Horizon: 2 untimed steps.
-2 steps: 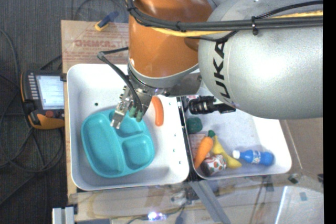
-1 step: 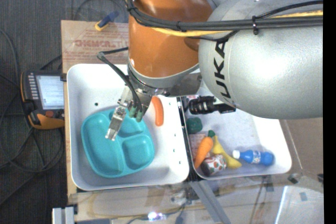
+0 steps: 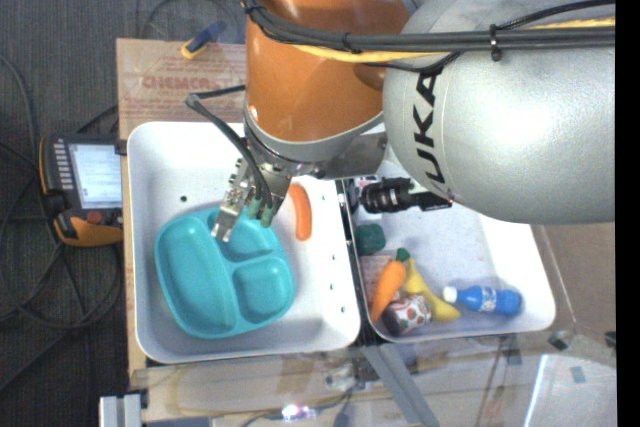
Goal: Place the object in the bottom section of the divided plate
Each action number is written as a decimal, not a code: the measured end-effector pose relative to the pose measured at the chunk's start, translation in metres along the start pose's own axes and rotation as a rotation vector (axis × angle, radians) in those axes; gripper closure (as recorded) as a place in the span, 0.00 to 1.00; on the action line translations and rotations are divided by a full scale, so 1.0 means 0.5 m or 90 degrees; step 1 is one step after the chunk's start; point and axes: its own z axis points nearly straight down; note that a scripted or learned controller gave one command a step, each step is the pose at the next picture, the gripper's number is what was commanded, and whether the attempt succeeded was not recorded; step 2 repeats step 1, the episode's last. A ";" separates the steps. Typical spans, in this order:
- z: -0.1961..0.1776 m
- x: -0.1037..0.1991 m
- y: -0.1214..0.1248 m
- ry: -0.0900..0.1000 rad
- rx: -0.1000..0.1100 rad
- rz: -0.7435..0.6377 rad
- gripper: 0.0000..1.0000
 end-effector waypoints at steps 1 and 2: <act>0.149 0.014 0.014 0.004 0.000 0.263 1.00; 0.149 0.014 0.014 0.004 0.000 0.263 1.00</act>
